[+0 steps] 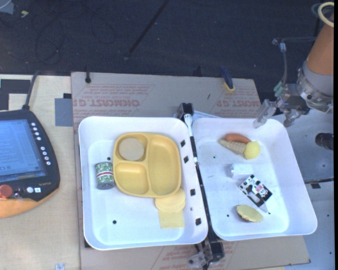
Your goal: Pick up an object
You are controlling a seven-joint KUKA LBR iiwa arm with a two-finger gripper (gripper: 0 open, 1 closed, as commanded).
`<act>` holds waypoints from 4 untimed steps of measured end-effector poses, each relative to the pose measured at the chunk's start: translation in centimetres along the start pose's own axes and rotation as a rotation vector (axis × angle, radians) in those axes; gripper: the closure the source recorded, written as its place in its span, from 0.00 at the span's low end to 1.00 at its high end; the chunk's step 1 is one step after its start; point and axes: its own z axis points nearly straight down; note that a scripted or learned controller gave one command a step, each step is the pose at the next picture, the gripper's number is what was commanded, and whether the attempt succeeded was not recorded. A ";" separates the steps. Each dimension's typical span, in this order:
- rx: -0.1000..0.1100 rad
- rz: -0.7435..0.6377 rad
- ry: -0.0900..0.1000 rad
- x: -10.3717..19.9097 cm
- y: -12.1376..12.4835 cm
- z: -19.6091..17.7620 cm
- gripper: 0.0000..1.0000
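My gripper (275, 113) hangs over the far rim of the right bin (296, 167), near its back right corner. Its fingers are spread open and hold nothing. Below and to its left lie an orange sausage-shaped piece (237, 138), a beige cone (231, 145) and a yellow ball (252, 149), all bunched together. Further forward in the same bin are a small white block (241, 169), a black-and-white patterned item (255, 189) and a yellow-brown oval piece (249, 213).
The left bin (93, 207) holds a yellow divided plate (152, 170) with a beige disc (130, 148) in one compartment. A small green can (104, 175) stands at its left and flat yellow slices (171, 208) lie in front. A tablet (17, 153) lies at the far left of the bench.
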 end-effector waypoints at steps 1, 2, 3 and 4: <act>0.013 -0.002 0.004 3.0 -1.6 12.0 0.00; 0.001 0.000 0.000 1.8 -4.8 17.8 0.00; -0.003 -0.001 -0.001 6.0 -8.6 18.6 0.00; -0.004 0.003 -0.001 2.1 -15.1 18.5 0.00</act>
